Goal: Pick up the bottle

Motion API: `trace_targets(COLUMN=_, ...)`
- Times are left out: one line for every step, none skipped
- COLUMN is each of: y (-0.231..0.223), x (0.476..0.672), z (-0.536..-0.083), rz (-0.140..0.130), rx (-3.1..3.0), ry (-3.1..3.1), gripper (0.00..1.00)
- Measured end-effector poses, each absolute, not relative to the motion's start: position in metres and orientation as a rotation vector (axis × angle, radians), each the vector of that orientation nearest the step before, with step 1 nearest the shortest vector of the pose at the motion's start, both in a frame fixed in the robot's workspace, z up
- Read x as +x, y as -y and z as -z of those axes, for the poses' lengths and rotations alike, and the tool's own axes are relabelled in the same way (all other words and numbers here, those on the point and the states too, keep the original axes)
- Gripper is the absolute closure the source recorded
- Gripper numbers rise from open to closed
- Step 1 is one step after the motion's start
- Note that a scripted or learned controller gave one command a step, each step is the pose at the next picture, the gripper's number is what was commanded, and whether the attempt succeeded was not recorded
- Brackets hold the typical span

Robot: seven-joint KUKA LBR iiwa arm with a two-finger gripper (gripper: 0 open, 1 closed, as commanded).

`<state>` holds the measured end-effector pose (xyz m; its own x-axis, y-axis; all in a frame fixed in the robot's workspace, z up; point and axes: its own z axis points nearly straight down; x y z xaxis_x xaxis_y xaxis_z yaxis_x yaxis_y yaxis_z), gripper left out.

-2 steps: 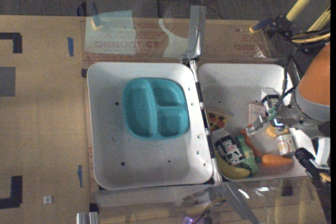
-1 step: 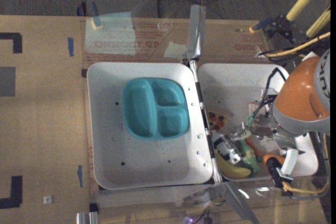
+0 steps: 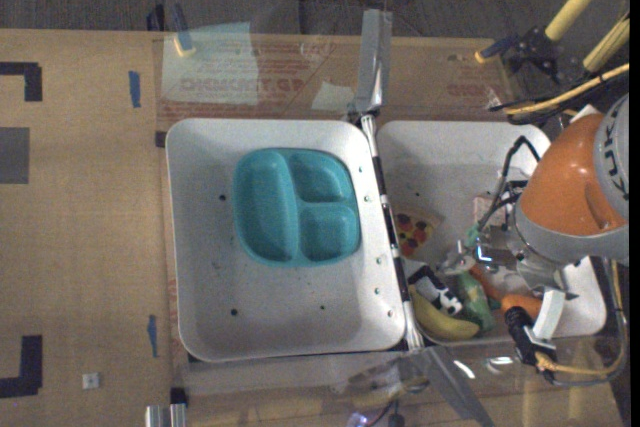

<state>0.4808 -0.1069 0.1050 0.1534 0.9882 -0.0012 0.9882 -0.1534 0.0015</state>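
My gripper [image 3: 472, 260] hangs low over the front half of the right bin [image 3: 440, 165], under the arm's orange band [image 3: 570, 195]. Just below it lies a heap of small things. In that heap a green, rounded item [image 3: 472, 303] looks like the bottle, lying beside a banana [image 3: 440, 320]. The gripper is right above this heap, and I cannot tell whether it touches anything. Part of the heap is hidden under the wrist.
A teal divided plate [image 3: 297, 205] lies in the left bin [image 3: 200, 265]. In the right bin there are also a black-and-white item [image 3: 432, 290], an orange item [image 3: 520, 303] and a spotted card [image 3: 412, 233]. The divider wall [image 3: 385, 225] runs between the bins.
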Motion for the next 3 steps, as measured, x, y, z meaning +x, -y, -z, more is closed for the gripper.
trace_targets(y=0.107, x=0.482, z=-0.116, rz=-0.004, rx=2.382, ry=-2.039, gripper=1.0)
trace_targets(y=0.039, x=0.481, z=-0.266, rz=0.004, rx=2.811, ry=-1.405, gripper=1.0)
trace_targets(y=-0.023, x=0.494, z=-0.269, rz=0.004, rx=2.905, ry=-1.196, gripper=1.0)
